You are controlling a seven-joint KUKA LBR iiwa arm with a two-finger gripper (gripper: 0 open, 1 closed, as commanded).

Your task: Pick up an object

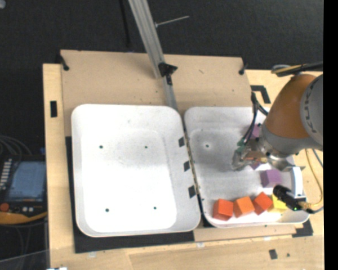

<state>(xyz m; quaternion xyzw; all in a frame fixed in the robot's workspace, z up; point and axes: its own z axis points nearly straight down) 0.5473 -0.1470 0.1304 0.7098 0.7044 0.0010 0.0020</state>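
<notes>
My gripper (240,157) low inside the right bin (214,129), whether it grips anything I cannot tell, purple block (270,177) just beside it toward the near edge, orange blocks (241,206) further below along the near wall, left bin (127,167) well apart.

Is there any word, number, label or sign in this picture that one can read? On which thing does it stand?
None can be read.
The blue screen of the device at the left edge: anything on it is too blurred to read.
The white bins, the orange blocks and the purple block: no lettering seen.
</notes>
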